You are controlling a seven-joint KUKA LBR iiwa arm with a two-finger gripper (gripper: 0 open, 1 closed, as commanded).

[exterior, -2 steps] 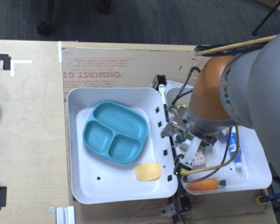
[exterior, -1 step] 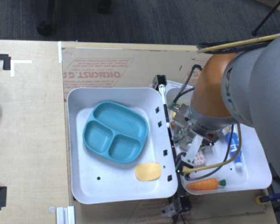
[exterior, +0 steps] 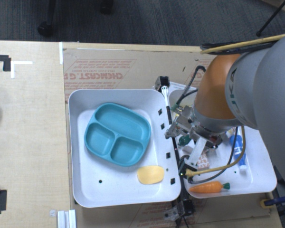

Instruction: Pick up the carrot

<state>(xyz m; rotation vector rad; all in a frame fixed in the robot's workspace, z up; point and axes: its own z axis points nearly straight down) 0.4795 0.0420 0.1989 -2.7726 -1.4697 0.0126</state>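
Note:
The carrot (exterior: pixel 207 188), orange with a green top at its right end, lies along the front wall of the right bin (exterior: pixel 262 175). My gripper (exterior: pixel 190 145) hangs over the left part of that bin, above and a little left of the carrot, with its tip hidden among the wrist parts. Nothing shows between it and the carrot but bin floor and a yellow cable.
The left bin (exterior: pixel 80 127) holds a teal divided plate (exterior: pixel 118 134) and a pale yellow, rounded piece (exterior: pixel 151 175) near its front right. A blue and white tube (exterior: pixel 237 148) and a small patterned item (exterior: pixel 203 161) lie in the right bin. The arm covers much of that bin.

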